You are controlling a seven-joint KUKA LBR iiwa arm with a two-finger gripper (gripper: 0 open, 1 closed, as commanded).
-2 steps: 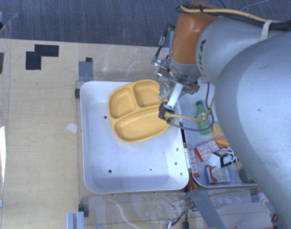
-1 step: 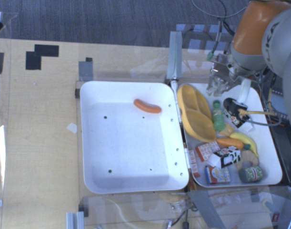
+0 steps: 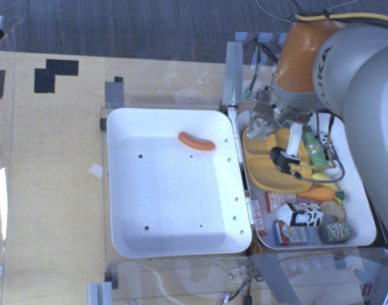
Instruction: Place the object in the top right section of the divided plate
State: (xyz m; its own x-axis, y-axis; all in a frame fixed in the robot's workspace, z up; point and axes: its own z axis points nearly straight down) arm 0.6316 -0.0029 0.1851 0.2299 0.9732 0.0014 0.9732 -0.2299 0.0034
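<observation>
1. The pale wooden counter (image 3: 47,189) carries two shallow white plastic bins side by side, with black square markers (image 3: 54,74) near its far left corner.
2. The left white bin (image 3: 174,221) holds a single small orange-red toy sausage (image 3: 196,142), lying on its side near the far wall, well apart from everything else.
3. Judging from the task, this sausage may be the object meant for the plate, though the pictures do not settle which object is intended. It looks light, smooth and rounded, likely stiff plastic or rubber, so it could roll or slip. A grasp across its short width at mid-length seems safest.
4. The right white bin (image 3: 365,230) holds the yellow divided plastic plate (image 3: 263,170) at its far left side. Near the plate lie a green bottle (image 3: 315,150), an orange carrot-shaped toy (image 3: 317,193), a black-and-white milk carton (image 3: 305,215), a small red box (image 3: 290,235) and a green-lidded can (image 3: 334,232).
5. The grey arm with its orange band (image 3: 301,49) reaches in from the right and hangs over the plate's far part. The hand (image 3: 267,122) sits low above the plate's far sections.
6. I cannot tell whether the hand is apart or together, as the wrist hides much of it, and nothing is visibly clamped in it.
7. The plate's top right section is partly hidden beneath the wrist and a black cable (image 3: 286,161).
</observation>
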